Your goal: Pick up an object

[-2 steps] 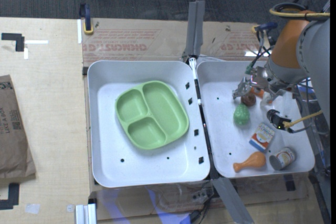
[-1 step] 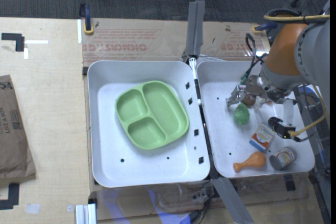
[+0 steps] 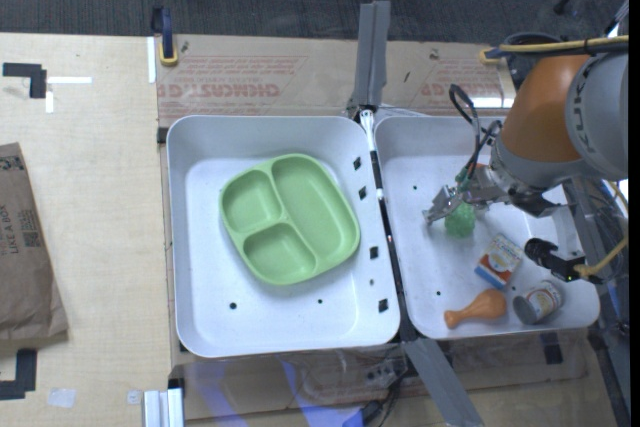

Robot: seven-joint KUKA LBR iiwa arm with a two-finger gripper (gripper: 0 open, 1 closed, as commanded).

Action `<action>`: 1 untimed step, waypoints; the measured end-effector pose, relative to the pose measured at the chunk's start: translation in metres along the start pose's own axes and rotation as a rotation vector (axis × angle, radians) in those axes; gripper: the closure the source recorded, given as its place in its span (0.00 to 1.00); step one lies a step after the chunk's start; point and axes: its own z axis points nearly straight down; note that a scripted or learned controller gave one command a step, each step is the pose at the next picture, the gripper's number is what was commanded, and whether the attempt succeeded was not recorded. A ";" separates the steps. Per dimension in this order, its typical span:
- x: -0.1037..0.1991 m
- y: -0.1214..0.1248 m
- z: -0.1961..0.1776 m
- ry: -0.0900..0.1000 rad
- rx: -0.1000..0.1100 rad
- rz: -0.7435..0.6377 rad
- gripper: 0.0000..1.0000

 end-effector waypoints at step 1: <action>-0.001 0.000 -0.009 -0.001 -0.001 0.004 1.00</action>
